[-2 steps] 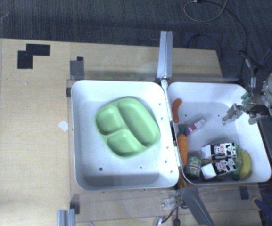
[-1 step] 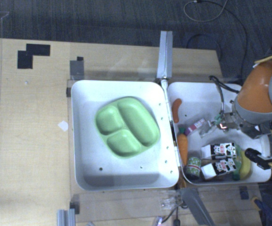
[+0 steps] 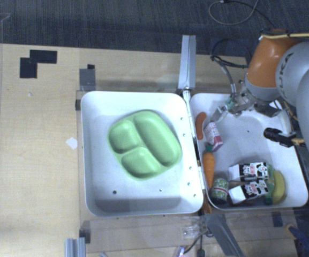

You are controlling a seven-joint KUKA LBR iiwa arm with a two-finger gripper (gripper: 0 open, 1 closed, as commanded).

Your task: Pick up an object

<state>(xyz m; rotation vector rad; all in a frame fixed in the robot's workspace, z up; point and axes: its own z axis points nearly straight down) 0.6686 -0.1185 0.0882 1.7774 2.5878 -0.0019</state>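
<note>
Currently the pincer (image 3: pixel 225 110) hovers near a small can (image 3: pixel 213 134) in the right bin (image 3: pixel 250 125); its opening cannot be told. Risk: sausage (image 3: pixel 200 125) and carrot (image 3: pixel 209 167) crowd it, spoiling the grasp.

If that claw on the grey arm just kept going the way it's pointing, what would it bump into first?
Probably the small red-and-white packet, which lies just beyond the gripper toward the lower left of the right bin. Depth is hard to judge from above, so it might pass over it.
</note>
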